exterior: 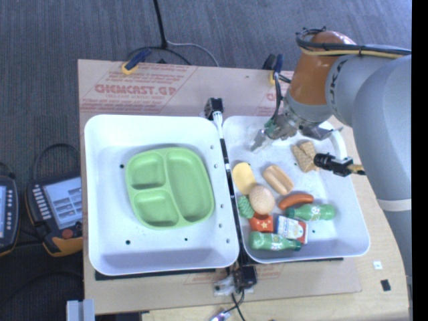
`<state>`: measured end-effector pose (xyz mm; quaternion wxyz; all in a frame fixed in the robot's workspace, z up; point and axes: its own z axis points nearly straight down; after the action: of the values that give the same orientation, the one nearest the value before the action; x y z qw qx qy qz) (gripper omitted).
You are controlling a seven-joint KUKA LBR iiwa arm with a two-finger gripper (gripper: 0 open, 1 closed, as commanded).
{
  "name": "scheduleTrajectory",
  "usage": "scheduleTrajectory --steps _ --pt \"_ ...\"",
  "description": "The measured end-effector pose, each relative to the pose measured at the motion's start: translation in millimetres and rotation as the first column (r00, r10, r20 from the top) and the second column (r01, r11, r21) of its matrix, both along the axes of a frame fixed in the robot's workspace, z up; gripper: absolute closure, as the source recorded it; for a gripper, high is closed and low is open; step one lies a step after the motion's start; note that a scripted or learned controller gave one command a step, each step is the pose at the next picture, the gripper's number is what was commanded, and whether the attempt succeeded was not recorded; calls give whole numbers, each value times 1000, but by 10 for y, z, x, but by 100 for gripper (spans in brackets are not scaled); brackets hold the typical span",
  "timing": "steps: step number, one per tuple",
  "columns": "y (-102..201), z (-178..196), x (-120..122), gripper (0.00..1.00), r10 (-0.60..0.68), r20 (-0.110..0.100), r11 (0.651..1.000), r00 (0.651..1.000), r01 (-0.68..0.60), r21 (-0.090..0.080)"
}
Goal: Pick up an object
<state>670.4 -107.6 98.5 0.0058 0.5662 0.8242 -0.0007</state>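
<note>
A cluster of toy foods is seen in the right bin (354,236). A yellow piece (243,177) lies against the divider, with a tan hot-dog bun (277,178) just to its right and a beige egg-shaped piece (261,198) below them. A red-orange sausage (295,200) lies beside the egg, and a green pickle-like piece (313,212) is placed under it. A small red and white carton (290,229) and a red piece (261,223) rest near the front, with a green bottle (271,243) along the front wall. A brown cracker-like piece (305,156) lies apart from the cluster, toward the far right.

The gripper (264,136) is positioned over the far part of the right bin, above bare white floor. Its two fingers are seen spread apart, and nothing is held between them. The cracker lies just to the gripper's right; the bun and the yellow piece lie nearest in front of it, not touching it. The rest of the cluster is well apart, toward the front wall.

In the left bin (100,152) a green divided tray (170,186) is set, with three compartments.
</note>
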Motion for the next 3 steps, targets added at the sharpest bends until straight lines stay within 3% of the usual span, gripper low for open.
scheduleTrajectory --steps 1,2,3 --pt "3 -7 -7 0 0 -4 1000 1000 0 1" --pt "17 -32 -538 0 252 -8 968 968 -252 7" --pt "-140 -104 -900 0 255 0 967 967 -255 2"
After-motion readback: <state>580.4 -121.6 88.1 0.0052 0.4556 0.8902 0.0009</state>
